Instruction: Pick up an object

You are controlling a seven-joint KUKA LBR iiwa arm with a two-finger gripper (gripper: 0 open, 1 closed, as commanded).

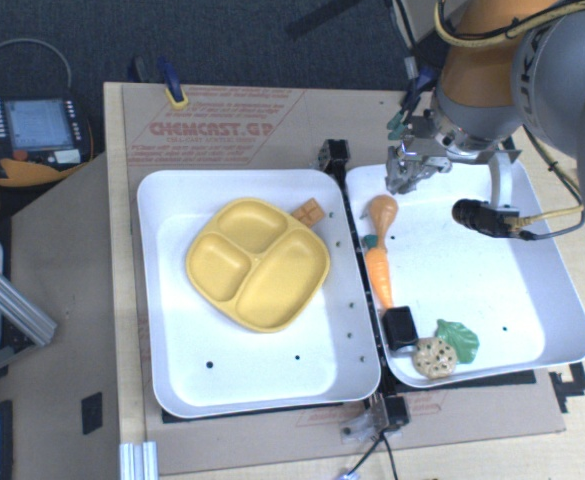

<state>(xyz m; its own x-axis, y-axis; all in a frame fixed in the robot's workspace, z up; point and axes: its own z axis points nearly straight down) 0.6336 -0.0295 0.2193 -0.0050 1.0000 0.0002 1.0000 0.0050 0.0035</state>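
Cardboard-topped bench [222, 118], dark floor behind; two white bins [162, 298]; tool [408, 173] above carrot [377, 273], grip state unclear.

Grey arm [572, 63], rounded orange band [492, 53] above wrist; yellow and black cables looped around; small metallic gripper [409, 171].

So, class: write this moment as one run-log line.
arm: over right bin far corner | gripper: above brown toy, nothing visibly held | carrot: in bin | yellow tray: left bin
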